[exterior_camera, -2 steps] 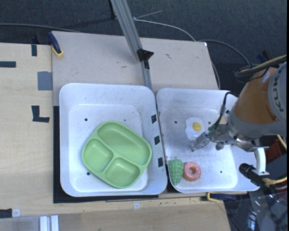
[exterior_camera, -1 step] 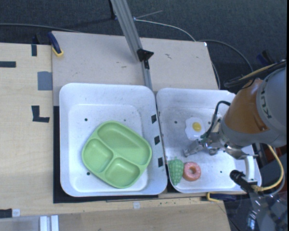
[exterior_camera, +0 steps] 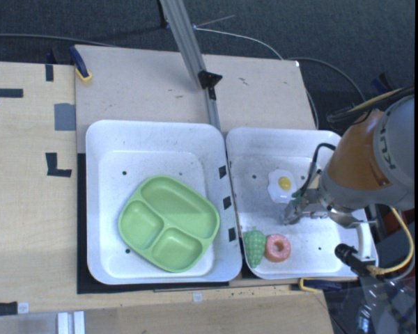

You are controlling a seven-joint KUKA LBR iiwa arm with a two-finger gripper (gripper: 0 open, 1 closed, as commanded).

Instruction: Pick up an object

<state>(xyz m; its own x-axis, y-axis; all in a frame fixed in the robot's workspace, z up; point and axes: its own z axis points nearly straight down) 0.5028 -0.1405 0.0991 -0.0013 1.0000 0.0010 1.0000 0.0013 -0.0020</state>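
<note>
In the right bin [exterior_camera: 258,145] lie a toy fried egg [exterior_camera: 282,184], a pink donut [exterior_camera: 277,248] and a green knobbly toy [exterior_camera: 253,248] near the front left corner. My gripper [exterior_camera: 292,214] hangs low over the bin floor, just below and right of the egg and above the donut. Nothing shows between its tips. The grey arm with its orange band [exterior_camera: 359,162] reaches in from the right and covers the bin's right side.
The left bin [exterior_camera: 101,145] holds a green divided plate [exterior_camera: 169,223]. A metal pole [exterior_camera: 188,40] slants down from the top to the gap between the bins. Cables run along the bench's right side.
</note>
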